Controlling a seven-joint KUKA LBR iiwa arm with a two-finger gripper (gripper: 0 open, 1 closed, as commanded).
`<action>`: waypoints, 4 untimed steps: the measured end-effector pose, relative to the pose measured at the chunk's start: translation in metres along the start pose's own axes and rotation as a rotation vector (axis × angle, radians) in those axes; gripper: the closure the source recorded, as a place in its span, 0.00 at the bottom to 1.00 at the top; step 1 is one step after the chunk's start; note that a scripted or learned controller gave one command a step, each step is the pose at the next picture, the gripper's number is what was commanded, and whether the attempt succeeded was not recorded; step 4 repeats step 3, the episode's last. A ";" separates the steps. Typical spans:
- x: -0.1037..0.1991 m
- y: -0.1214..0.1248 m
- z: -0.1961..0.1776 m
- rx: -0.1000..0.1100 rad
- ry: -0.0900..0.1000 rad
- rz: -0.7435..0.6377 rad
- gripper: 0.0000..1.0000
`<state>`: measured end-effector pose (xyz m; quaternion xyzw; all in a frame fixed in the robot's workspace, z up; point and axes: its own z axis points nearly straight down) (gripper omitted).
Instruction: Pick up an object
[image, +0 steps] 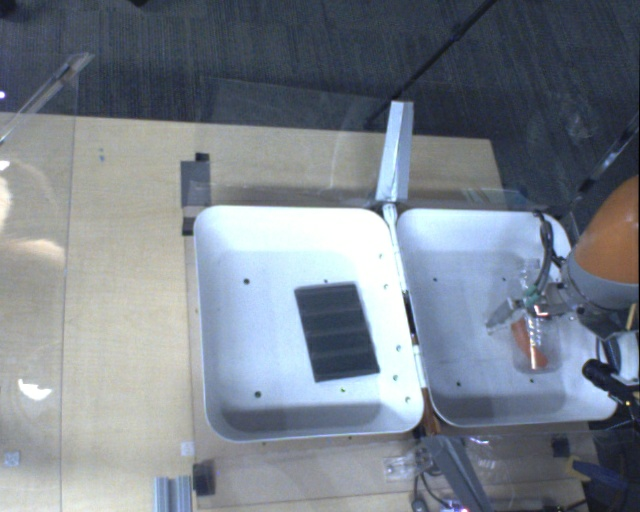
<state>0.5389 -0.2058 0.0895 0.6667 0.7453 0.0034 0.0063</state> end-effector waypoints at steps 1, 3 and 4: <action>0.001 0.002 -0.011 -0.004 -0.001 -0.001 1.00; 0.054 0.110 -0.094 0.007 0.003 -0.042 1.00; 0.054 0.110 -0.094 0.007 0.003 -0.042 1.00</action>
